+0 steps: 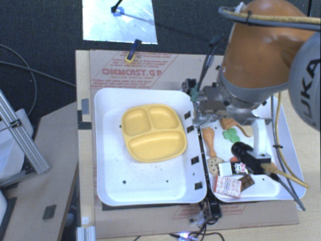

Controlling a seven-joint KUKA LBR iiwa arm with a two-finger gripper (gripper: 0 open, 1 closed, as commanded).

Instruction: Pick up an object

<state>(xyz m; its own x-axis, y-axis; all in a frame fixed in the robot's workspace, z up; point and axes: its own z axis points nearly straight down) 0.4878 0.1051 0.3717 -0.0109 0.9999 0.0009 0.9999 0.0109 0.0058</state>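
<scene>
My gripper point(213, 113) hangs low over the far left part of the right white bin point(287, 149), under the big orange-banded wrist. Just below it in that bin lie a tan toy drumstick point(208, 140), a green piece point(231, 134) and a brown piece point(242, 129). Nearer the front are a round cookie point(214, 163), a red-and-white box point(228, 186) and a dark brown bar point(247, 181). I see nothing held by the gripper.
The left white bin point(113, 179) holds a yellow divided plate point(153, 132). The ridge between the two bins runs right beside the gripper. Behind the bins lie cardboard point(135, 72) and a shiny sheet point(119, 14).
</scene>
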